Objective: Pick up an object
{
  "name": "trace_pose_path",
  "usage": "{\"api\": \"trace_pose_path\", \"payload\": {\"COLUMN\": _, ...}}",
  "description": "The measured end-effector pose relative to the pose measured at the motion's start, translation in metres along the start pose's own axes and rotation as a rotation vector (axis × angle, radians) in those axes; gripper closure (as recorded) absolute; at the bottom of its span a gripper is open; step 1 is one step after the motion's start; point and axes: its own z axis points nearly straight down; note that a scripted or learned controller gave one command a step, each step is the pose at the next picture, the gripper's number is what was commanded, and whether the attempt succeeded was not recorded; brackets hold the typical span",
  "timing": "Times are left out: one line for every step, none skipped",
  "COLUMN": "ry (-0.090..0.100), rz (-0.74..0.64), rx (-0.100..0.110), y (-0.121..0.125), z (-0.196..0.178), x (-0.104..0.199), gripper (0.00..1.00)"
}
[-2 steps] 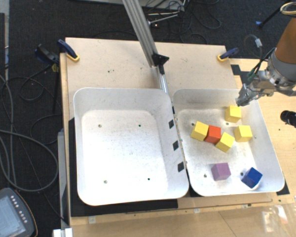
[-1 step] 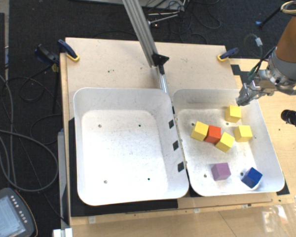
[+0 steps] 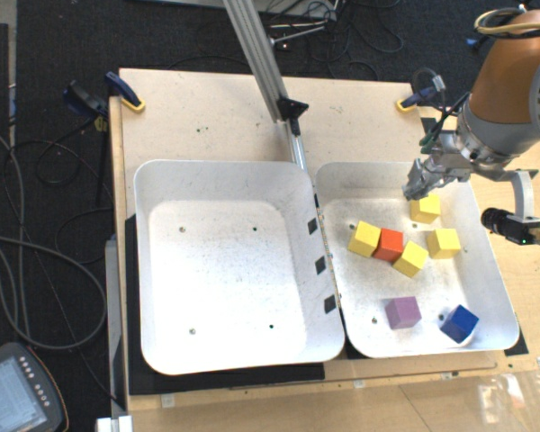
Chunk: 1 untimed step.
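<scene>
Several small blocks lie in the right bin (image 3: 360,336). A yellow block (image 3: 426,209) sits at the far side, directly under my gripper (image 3: 419,190), whose tip hangs just above and to the left of it. Nothing shows between the fingers. Near the bin's middle, a yellow block (image 3: 364,238) touches an orange block (image 3: 391,244), with another yellow block (image 3: 411,259) against it. A further yellow block (image 3: 443,242) lies to the right. A purple block (image 3: 402,312) and a blue block (image 3: 459,323) rest near the front.
The left bin (image 3: 220,264) stands beside the right one. A grey metal pole (image 3: 256,48) slants down from the top to the gap between the bins. Clamps sit at the board's far corners, blue and yellow (image 3: 121,93) on the left.
</scene>
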Motion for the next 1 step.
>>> {"api": "trace_pose_path", "payload": {"ry": 0.001, "rz": -0.001, "rx": 0.000, "y": -0.0108, "z": 0.0054, "x": 0.0616, "gripper": 1.00}}
